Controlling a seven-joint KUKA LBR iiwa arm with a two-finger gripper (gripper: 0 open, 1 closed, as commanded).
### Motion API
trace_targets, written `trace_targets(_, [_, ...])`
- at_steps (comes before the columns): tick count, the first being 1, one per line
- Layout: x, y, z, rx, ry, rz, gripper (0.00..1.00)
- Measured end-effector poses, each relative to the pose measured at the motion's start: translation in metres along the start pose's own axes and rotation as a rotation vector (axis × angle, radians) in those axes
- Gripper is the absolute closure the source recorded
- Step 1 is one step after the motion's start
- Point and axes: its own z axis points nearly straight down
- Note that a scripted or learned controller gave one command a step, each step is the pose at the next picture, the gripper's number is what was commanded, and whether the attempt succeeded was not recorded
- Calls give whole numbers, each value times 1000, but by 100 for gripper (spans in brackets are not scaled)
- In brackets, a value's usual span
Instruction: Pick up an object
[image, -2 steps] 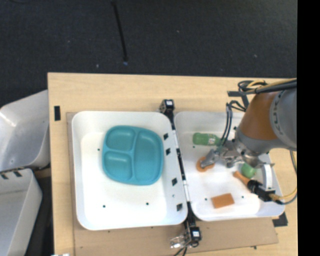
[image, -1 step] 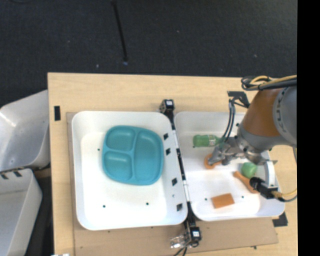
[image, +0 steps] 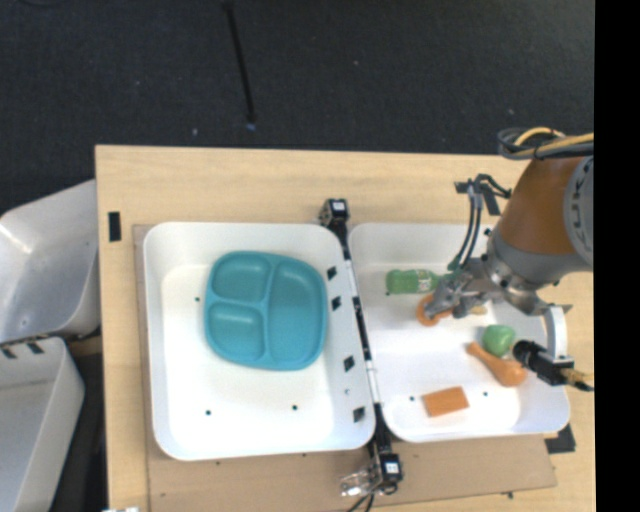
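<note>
My gripper (image: 447, 298) is low in the right bin (image: 400, 430), reaching in from the right under the arm's orange band. A small orange piece (image: 430, 312) lies right at its tip, touching or just under it. A green object (image: 408, 282) rests just left of the gripper near the bin's back. To the gripper's right and nearer the front sits a green round piece (image: 498, 338) joined to an orange carrot-like shape (image: 503, 367). An orange flat block (image: 445, 402) lies near the front wall.
The left bin (image: 170, 420) holds a teal divided plate (image: 267, 308). A black-clipped divider (image: 352, 320) separates the bins. Cables (image: 478, 205) hang by the arm at the back right, and a black and white fitting (image: 548, 352) sticks out at the right bin's edge.
</note>
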Motion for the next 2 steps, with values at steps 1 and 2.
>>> trace_targets(1, [0,-2,-45,-2,0,0,100])
trace_targets(2, [-1,0,-96,-2,-1,-1,100])
